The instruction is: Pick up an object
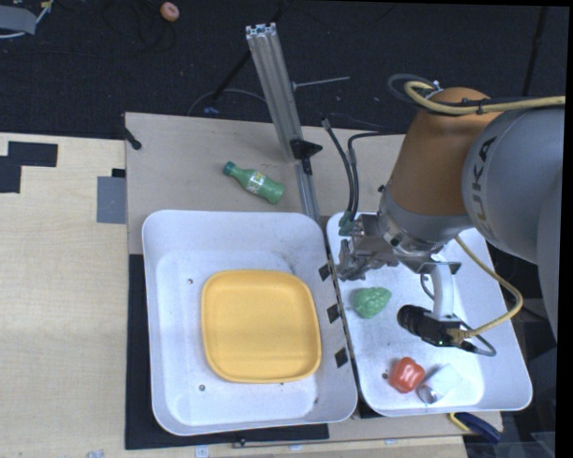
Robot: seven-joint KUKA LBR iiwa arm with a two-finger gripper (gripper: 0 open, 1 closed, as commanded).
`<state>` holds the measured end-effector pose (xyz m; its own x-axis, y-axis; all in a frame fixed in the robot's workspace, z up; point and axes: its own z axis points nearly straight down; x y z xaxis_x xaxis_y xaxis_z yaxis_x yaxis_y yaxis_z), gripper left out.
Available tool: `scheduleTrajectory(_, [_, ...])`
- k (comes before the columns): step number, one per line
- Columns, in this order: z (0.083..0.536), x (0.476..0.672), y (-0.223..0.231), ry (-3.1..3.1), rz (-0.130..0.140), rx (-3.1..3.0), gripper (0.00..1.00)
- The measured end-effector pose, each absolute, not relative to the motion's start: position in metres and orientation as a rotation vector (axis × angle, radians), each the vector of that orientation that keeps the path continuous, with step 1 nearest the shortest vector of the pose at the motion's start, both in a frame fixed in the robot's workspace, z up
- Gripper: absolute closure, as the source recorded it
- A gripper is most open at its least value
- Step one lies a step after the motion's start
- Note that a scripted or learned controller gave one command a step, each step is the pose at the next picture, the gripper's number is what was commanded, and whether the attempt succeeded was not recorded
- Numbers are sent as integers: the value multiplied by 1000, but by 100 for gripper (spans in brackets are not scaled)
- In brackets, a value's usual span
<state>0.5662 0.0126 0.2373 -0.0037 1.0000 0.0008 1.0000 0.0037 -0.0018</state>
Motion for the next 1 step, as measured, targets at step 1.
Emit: scheduleTrajectory(1, [232,571,62,-2223,2,-2219,100])
